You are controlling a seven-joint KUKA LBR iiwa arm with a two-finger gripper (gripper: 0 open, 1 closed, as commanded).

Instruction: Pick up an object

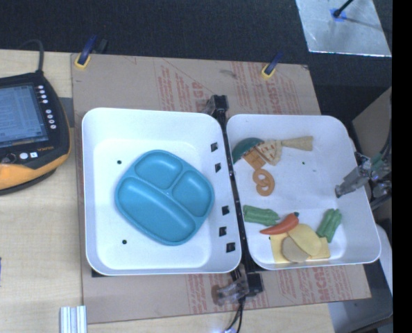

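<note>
Toy food pieces lie scattered across the right bin, and any one of them could be the object to lift. Near its far left corner a dark green rounded piece sits against a tan waffle-like piece, with a pale wedge just beside them. A little nearer, an orange pretzel-shaped ring lies on its own. Along the near side a green pod touches a red chilli pepper, and a second green piece lies tilted toward the right wall. In the near corner a yellow slice overlaps a brownish round piece.

At the right rim of that bin, the gripper comes in from the side — metal parts with a touch of green behind them, low over the bin's edge. Its tip points left toward the bare white floor, well apart from every food piece. Nothing sits between the fingers that I can see; how wide they stand I cannot tell from here.

The left bin holds a blue divided plate, lying flat near the middle. A row of black clips joins the two bins. Off to the left on the wooden bench rests an orange-edged teach pendant, screen lit.
</note>
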